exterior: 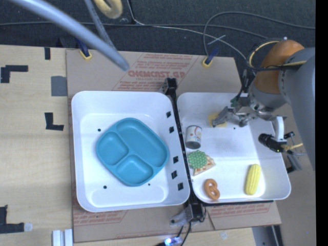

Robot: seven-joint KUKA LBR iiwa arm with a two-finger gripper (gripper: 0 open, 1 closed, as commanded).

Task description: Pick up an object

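The two-finger gripper [224, 118] is seen low in the right white bin [266, 191], fingers spread around nothing. A small printed can [193, 136] lies just left; a yellow plastic corn cob [252, 179] lies well below.

Wooden bench [31, 137] with a cardboard sheet [154, 68] on top, two white bins [82, 106] sitting side by side.
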